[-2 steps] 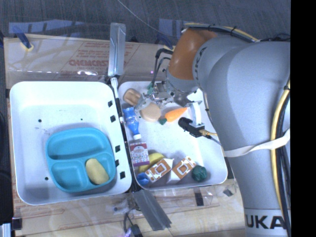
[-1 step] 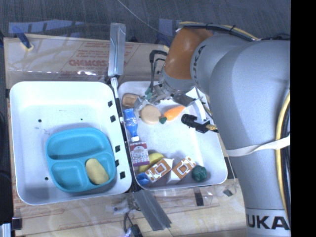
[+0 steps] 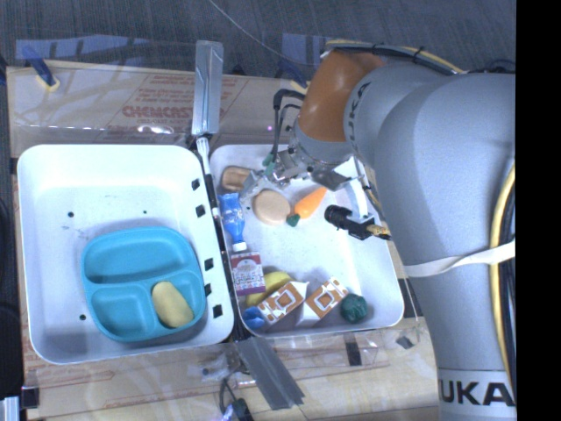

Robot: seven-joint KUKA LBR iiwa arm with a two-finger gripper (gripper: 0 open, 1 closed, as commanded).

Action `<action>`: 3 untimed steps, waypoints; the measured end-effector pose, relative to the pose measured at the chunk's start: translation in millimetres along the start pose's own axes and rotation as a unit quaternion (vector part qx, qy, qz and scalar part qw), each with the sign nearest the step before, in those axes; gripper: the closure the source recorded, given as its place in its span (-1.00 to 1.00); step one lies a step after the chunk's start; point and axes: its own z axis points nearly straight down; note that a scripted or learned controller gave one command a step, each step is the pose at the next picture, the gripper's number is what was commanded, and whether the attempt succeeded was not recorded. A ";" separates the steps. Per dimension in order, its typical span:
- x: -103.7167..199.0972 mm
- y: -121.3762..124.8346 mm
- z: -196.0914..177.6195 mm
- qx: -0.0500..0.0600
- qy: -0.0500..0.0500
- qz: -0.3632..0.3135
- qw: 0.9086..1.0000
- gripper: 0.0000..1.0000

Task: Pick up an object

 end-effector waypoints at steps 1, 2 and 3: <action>10.5 -74.9 0.9 0.002 0.001 0.014 1.000 -1.00; 7.0 -34.3 0.5 0.001 0.001 0.016 1.000 -1.00; 33.0 -62.8 -60.8 -0.001 0.001 0.051 0.999 -1.00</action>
